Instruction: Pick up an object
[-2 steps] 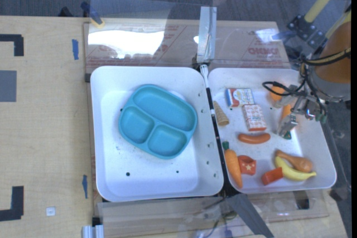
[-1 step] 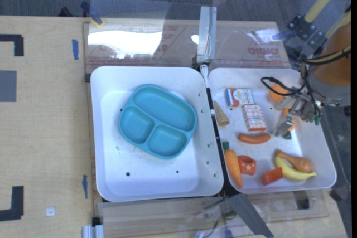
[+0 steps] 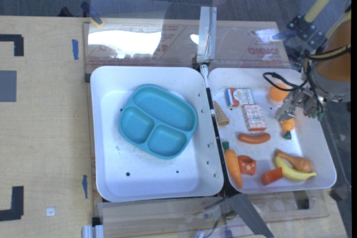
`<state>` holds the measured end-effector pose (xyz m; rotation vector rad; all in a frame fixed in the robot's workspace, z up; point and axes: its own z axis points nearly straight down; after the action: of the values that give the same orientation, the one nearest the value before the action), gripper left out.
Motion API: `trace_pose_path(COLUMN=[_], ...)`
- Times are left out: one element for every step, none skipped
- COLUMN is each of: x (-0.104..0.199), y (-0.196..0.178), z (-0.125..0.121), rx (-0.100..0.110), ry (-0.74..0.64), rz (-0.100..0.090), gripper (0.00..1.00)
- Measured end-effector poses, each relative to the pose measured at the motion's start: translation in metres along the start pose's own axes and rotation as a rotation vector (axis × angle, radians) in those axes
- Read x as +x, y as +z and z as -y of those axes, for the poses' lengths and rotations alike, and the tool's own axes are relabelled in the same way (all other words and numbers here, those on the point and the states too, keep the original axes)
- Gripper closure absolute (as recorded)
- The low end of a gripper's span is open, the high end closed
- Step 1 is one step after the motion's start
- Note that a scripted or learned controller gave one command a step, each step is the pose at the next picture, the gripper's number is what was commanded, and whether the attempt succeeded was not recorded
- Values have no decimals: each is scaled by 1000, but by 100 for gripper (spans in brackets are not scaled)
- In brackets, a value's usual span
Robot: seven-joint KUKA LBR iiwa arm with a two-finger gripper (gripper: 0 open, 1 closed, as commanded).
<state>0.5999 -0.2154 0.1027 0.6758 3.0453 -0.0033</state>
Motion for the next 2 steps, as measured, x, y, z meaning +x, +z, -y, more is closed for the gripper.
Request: trace_pose_path(x=[1, 11], y=[1, 14], z=[0, 9], rx=[0, -2], ry=[0, 153], rz=[-2, -17], gripper=[0, 0])
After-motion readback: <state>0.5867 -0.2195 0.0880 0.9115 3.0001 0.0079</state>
